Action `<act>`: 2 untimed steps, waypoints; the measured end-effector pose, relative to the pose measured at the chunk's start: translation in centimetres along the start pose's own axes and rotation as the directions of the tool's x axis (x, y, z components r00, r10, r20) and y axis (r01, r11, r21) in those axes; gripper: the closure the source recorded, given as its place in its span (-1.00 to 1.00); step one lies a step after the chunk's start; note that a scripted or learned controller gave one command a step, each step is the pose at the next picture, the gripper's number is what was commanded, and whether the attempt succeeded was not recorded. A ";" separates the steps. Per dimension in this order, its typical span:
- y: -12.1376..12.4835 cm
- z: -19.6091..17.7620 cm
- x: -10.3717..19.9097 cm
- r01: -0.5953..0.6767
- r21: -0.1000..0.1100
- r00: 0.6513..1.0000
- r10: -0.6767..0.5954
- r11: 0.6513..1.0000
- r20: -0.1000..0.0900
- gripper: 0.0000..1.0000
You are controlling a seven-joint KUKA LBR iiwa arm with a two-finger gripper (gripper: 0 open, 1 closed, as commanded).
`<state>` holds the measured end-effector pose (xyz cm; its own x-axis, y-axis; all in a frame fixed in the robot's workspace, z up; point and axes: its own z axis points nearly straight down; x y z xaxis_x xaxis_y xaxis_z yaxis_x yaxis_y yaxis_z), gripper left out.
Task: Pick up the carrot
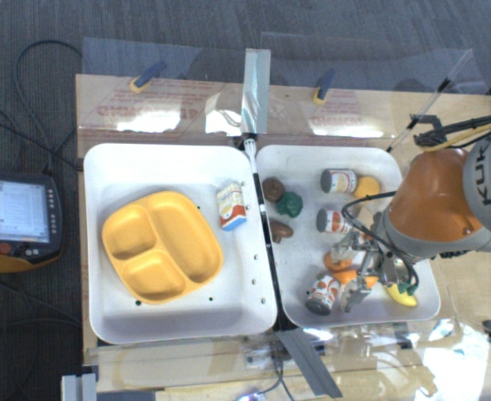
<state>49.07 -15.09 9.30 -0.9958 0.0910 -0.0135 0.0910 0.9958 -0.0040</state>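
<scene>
Two white bins on the bench (95,107). The left bin (129,161) has a yellow divided tray (160,245) and a small carton (231,205) with a red and blue label lying near its right wall; can't read the print on it.

The right bin (308,159) is the busy one. Along its left side there's a brown lump (272,189), a green thing (291,203) just beside it, and another brown piece (280,230) lower down. Two cans lie on their sides, one (339,181) near the back with a yellow-orange item (366,185) touching it, another (331,220) below it. Labels are red and white, text too small to make out. A third can (322,295) lies near the front wall, and a banana (400,296) sits in the front right corner.

The arm (433,203) comes in from the right, with "KU" showing on its grey shell. Its gripper (358,266) is down in the right bin, right over the carrot (340,265), an orange bit at the bin's middle front. Can't tell whether the fingers are spread or pinching it; too much clutter there.

A pendant (18,220) with a lit screen sits on the floor to the left.
</scene>
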 end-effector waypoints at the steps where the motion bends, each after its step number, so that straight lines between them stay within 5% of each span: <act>1: 1.0 0.0 0.2 -0.148 0.001 0.989 0.148 0.989 0.008 -1.00; 2: 1.0 -1.3 -0.2 -0.145 0.002 0.989 0.145 0.989 0.021 1.00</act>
<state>49.39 -14.08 10.55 -0.9715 0.2345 -0.0346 0.2348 0.9720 -0.0042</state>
